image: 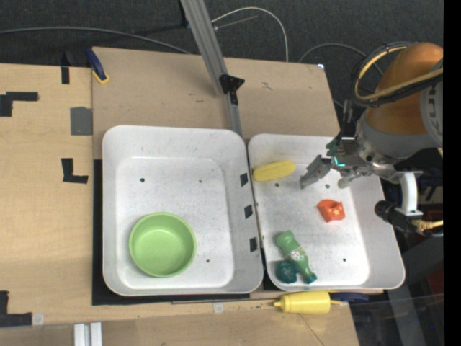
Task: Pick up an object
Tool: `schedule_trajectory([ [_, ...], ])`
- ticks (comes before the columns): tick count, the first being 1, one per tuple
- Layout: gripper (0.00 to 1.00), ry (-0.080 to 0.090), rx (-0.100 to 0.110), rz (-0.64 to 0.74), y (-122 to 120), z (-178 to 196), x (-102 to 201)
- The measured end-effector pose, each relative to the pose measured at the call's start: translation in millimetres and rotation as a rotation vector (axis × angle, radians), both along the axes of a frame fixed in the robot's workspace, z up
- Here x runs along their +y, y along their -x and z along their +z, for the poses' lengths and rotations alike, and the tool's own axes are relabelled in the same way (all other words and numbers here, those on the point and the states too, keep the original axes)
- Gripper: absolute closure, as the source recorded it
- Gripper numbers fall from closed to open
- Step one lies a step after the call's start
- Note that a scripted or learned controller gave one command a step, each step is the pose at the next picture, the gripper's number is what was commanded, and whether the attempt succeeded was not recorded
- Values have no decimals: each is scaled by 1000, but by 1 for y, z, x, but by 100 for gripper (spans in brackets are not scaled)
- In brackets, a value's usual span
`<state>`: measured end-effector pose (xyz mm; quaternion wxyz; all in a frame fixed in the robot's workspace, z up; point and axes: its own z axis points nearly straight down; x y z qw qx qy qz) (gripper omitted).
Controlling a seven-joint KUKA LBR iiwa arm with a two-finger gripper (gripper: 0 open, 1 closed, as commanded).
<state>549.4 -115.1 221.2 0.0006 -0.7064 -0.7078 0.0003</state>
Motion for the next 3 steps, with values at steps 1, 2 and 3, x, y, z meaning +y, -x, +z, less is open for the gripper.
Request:
schedule_trajectory([
  [1,0,1,5,0,-3,-46,5],
  [2,0,0,7,0,-4,-110,7],
  [3,0,2,0,0,-4,-133,7],
])
